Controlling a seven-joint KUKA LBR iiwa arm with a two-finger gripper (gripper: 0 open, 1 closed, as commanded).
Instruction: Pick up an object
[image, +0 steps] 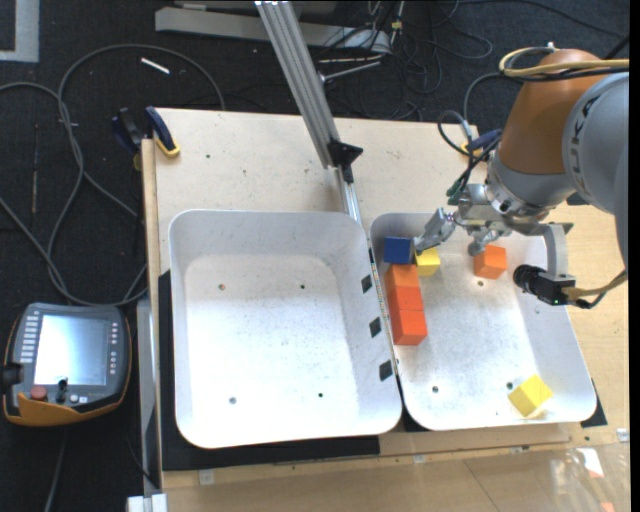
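Note:
My gripper (457, 236) hangs over the back of the right bin (560, 340), open, with nothing between its fingers. Its left finger (433, 231) stands just above a small yellow cube (428, 263), and a blue cube (398, 250) sits beside that cube on its left. An orange cube (490, 261) lies just below the right finger (479, 238). A long orange block (406, 304) lies along the bin's left wall. A larger yellow cube (529, 395) rests near the front right corner.
The left bin (190, 330) adjoins the right one. A slanted aluminium pole (305, 85) ends at a bracket between the bins' back edges. A teach pendant (65, 355) lies on the floor at left, and a blue-yellow clamp (150, 128) grips the bench's back left corner.

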